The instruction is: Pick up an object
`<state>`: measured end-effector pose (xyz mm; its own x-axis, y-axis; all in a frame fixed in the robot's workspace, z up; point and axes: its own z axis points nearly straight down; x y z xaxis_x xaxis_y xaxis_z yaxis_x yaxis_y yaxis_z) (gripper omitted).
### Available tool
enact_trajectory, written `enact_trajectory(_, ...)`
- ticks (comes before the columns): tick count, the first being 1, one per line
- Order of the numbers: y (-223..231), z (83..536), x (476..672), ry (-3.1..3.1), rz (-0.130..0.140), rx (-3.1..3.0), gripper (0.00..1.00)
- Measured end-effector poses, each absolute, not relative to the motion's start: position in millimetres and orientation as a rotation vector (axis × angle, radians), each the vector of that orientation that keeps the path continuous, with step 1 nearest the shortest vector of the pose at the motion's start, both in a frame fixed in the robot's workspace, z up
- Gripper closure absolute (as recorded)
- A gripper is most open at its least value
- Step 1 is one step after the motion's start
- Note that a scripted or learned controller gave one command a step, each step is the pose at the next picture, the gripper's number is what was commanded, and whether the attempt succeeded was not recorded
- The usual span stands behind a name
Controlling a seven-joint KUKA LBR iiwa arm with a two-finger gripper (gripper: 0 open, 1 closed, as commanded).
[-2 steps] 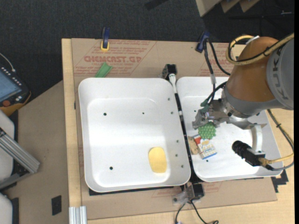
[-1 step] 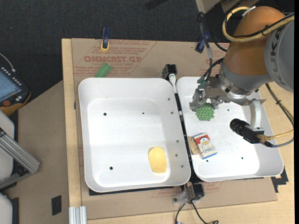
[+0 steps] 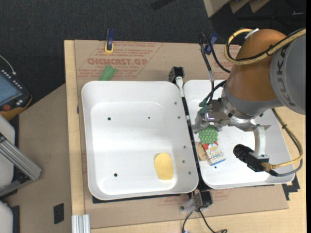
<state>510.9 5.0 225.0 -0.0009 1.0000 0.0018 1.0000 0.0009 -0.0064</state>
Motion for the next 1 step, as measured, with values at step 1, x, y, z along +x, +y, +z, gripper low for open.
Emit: enact_trajectory(1,89.8,300.1,497.6,-2.236,-0.014,-2.211,1.00)
